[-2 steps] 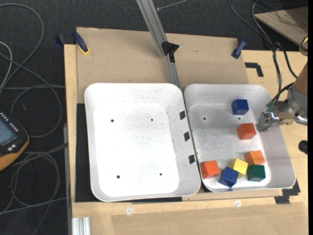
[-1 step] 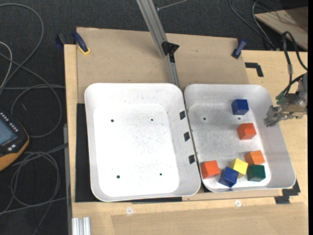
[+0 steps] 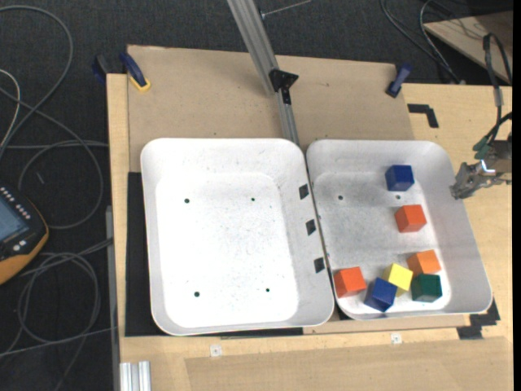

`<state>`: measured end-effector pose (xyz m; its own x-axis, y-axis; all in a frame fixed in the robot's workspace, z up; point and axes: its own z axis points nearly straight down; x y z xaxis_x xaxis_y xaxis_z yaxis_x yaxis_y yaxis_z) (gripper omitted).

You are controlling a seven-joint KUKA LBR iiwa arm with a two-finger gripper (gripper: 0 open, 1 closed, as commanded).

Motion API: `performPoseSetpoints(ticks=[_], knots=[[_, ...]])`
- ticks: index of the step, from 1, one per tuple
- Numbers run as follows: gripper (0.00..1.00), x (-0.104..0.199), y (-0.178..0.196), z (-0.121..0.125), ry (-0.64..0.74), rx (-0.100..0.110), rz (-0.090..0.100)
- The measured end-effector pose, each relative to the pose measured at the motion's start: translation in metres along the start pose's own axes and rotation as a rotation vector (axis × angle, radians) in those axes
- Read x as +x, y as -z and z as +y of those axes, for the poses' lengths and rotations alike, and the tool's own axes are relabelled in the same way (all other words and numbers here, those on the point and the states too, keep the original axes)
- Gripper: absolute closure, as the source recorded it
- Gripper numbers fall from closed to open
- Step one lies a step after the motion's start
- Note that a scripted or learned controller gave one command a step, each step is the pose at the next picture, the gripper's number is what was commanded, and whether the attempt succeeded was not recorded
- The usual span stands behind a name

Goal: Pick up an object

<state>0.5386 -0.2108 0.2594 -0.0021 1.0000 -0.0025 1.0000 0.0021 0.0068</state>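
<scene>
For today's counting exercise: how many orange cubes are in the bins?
3, all in the right bin: one mid-bin below the blue cube, one at the front left, and one near the front right, partly behind the green cube. None seems hidden.

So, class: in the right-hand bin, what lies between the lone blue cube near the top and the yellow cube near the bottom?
In the camera view, one orange cube sits between the blue cube and the yellow cube; the remaining stretch is bare white bin floor.

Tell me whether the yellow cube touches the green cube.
Touching. The camera view shows the yellow cube pressed against the green cube, no white bin floor between them.
</scene>
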Motion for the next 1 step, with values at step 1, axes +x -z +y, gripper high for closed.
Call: performPoseSetpoints(ticks=[1], knots=[[1.0,0.0507,0.0078,0.0011,0.005,0.005,0.005]])
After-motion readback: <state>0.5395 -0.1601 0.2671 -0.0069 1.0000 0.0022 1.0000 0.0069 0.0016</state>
